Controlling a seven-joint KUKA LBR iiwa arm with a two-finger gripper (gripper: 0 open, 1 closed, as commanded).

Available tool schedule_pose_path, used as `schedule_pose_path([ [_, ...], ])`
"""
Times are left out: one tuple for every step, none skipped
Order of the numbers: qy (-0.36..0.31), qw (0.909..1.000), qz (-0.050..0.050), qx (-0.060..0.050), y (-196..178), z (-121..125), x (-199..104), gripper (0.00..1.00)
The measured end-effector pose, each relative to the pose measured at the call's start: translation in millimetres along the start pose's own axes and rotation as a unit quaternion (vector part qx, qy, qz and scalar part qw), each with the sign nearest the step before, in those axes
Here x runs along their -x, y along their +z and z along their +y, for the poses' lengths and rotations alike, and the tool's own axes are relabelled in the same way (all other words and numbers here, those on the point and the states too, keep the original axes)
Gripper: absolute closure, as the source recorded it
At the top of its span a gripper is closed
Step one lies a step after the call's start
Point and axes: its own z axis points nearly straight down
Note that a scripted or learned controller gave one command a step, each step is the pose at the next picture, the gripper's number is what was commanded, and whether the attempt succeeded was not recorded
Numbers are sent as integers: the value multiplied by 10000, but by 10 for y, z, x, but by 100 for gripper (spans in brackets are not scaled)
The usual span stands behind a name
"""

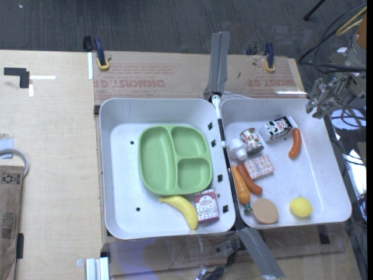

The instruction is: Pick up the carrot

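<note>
Camera view: taken from above, at a slant, over both bins.
Carrot (240, 185): lies in the right bin (326, 174), by its left wall, lengthwise front to back. It rests on the bin floor, not lifted.
Neighbours: a red sausage (251, 181) lies touching the carrot on its right; a printed packet (258, 167) sits just beyond that; a round tan cookie (265, 211) sits just beside the carrot's near end; a small white lump (237, 151) sits off its far end.
Further out: a tin (251, 140), a milk carton (278, 127), a second sausage (295, 143) and a lemon (301, 207) share the right bin.
Left bin (116, 174): green divided plate (175, 159), banana (182, 208), small red box (206, 206).
My pincer (322, 98): above the right bin's far right corner, well apart from the carrot. I cannot tell its state; nothing is in it.
Progress: I judge nothing done. Approach, descent, grip and lift all remain.
Caution: the touching sausage may be caught along with the carrot.
</note>
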Motion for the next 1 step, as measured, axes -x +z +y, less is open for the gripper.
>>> schedule_pose_path([
  [2146,9767,-9,-15,-1319,-9,3,100],
])
